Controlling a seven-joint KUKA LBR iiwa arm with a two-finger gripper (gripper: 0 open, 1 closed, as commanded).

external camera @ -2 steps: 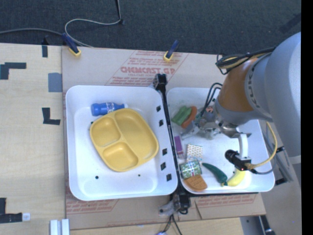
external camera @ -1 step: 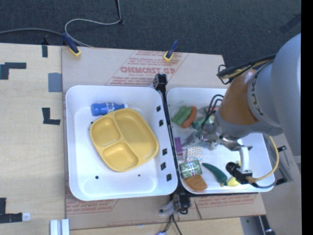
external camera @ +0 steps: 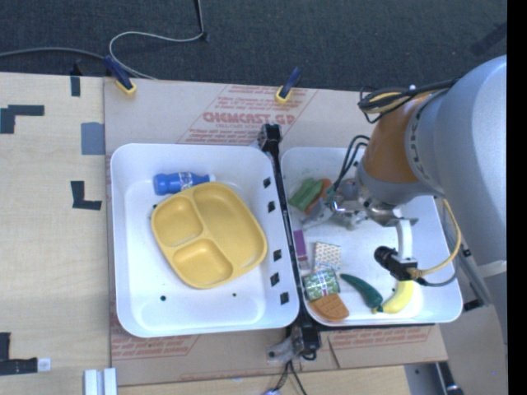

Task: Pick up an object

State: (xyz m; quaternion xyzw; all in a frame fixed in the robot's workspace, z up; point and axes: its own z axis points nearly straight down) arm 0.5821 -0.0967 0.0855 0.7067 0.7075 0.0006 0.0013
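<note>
**Op A:** From the overhead camera, I've got the arm [external camera: 412,151] down in the right bin [external camera: 436,303], at its upper left. The gripper [external camera: 333,208] sits under the wrist.

**Op B:** What's closest to it?

**Op A:** The green block [external camera: 306,192], just beside the gripper on the camera's left and a touch higher in frame. Its long axis runs on a diagonal, lower left to upper right. There's something orange against it that I can't make out.

**Op B:** Holding anything?

**Op A:** I can't tell. The wrist covers that spot, so I won't claim a grasp, and I can't say whether it touches the block.

**Op B:** Other candidates?

**Op A:** All lower in the bin: a patterned packet [external camera: 327,254], a can [external camera: 320,284], an orange piece [external camera: 331,307], a green pepper [external camera: 362,290] and a banana [external camera: 398,298]. The left bin [external camera: 132,303] has a yellow tray [external camera: 210,234] and a blue bottle [external camera: 177,182], well apart from the gripper.

**Op B:** So the block?

**Op A:** That's my read. Only one arm here, and the block is nearest.
</note>
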